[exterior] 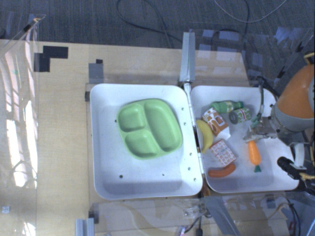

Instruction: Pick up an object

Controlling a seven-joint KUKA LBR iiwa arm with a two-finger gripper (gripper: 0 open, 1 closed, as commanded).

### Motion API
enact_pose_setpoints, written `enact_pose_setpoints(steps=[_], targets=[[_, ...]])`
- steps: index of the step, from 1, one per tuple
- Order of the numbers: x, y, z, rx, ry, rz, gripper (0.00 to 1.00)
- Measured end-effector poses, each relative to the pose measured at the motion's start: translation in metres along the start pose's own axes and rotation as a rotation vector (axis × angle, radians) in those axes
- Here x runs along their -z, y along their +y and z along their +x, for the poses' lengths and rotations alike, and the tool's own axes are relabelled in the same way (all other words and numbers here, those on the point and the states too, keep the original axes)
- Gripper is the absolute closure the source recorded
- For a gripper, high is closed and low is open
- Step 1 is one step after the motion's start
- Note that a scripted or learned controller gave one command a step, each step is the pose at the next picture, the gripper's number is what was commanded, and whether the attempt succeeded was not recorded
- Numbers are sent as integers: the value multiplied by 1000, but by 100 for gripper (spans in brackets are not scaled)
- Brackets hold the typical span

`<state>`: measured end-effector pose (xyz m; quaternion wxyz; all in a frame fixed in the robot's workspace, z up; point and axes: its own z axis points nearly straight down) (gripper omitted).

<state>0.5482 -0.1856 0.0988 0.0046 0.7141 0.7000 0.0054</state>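
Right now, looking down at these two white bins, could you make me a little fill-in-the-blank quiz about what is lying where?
1. The green divided plate lies in the ____ bin.
2. The yellow banana lies against the right bin's ____ wall.
3. The carrot is coloured ____ with a green tip.
4. The plate has ____ compartments.

Missing words: left; left; orange; three

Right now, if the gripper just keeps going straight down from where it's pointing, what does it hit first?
Most likely the carrot, which lies right under the gripper in the right bin. Depth is hard to judge here, so it could land on bin floor just beside it.
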Motion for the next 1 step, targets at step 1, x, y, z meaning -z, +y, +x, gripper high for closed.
enact_pose_setpoints(steps=[1], targets=[[100, 35, 14, -219, -4, 10, 100]])
